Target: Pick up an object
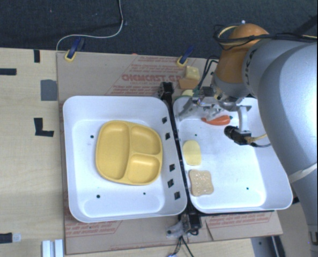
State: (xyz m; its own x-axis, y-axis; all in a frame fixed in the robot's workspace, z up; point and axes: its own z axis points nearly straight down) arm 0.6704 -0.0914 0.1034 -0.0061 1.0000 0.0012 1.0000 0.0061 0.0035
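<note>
Right bin [266, 194]: 3 items | left: 1 yellow plate [129, 152] | tool [209, 107]: state unclear

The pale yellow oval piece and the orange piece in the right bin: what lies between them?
In the camera view, only bare white bin floor lies between the pale yellow oval piece and the orange piece.
</note>
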